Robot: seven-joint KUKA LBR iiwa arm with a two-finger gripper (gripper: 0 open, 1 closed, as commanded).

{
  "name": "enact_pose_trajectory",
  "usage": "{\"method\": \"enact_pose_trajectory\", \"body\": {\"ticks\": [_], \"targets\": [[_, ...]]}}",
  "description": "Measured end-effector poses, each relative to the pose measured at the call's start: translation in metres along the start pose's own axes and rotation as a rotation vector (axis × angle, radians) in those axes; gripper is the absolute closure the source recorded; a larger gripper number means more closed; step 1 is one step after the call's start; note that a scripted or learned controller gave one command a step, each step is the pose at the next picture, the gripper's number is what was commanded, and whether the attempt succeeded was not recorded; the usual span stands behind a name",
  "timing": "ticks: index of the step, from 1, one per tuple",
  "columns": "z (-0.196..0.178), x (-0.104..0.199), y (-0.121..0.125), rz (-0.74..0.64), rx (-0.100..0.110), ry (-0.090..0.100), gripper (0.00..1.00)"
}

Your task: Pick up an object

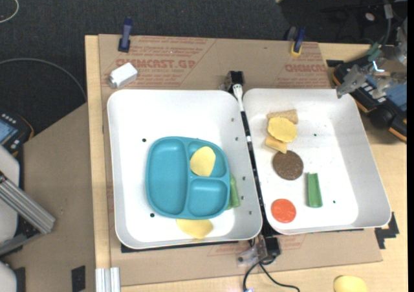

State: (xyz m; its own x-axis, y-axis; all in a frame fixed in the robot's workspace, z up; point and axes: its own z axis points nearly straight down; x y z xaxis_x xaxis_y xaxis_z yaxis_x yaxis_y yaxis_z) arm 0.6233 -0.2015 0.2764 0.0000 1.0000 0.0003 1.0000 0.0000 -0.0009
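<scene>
Several loose pieces wait in the right bin

Two white bins sit side by side on the worktop (194, 57). We see the gripper (362, 77) at the far right corner of the right bin (343, 116), above its rim; whether it is apart or together we cannot tell.

We would choose from that bin, since it lies nearest. The orange disc (283, 210), the brown disc (287, 164) and the green stick (313, 190) lie apart from each other, so each gives room around it. The yellow pieces (282, 130) touch and overlap, so we judge them poorer targets. The green stick looks easiest: we would close across its narrow width and come straight down. The blue tray (169, 180) in the left bin (129, 155) holds a yellow piece (203, 161), farther off.
</scene>
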Motion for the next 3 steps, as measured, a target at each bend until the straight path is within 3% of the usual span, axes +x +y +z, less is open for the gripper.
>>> {"method": "enact_pose_trajectory", "body": {"ticks": [1,2,3], "targets": [[-0.184,0.072,-0.045,-0.007,-0.024,-0.003,0.00],[-0.158,0.184,-0.098,-0.011,0.003,0.003,0.00],[-0.169,0.177,-0.095,-0.002,-0.004,-0.001,1.00]]}}
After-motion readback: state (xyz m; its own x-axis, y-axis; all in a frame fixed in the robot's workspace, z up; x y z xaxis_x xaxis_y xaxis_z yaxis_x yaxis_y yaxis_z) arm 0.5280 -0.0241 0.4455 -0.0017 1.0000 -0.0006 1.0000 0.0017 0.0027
